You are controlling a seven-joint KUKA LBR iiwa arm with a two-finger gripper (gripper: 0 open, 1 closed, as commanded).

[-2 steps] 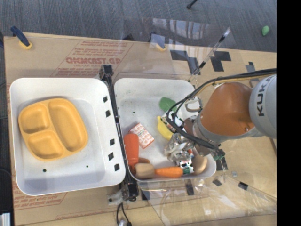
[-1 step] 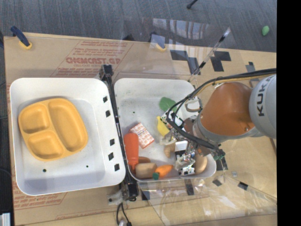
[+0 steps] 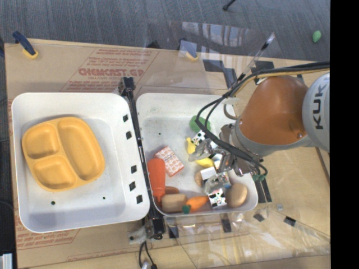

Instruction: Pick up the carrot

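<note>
My tool (image 3: pixel 216 170) hung low over the middle of the right bin (image 3: pixel 162 116), in what I judged was the approach step; wide or narrow, I couldn't tell. The carrot (image 3: pixel 197 203) lay ungripped by that bin's near edge, so my next move needed a shift toward that edge, then a descent.

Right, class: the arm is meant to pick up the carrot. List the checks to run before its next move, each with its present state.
1. Carrot in view, right bin: ok.
2. Carrot free of neighbours: not ok, brown piece touches it.
3. End effector over the carrot: not ok, it is off to one side.
4. Carrot held: not ok.
5. Room at the near wall: cannot tell.
</note>
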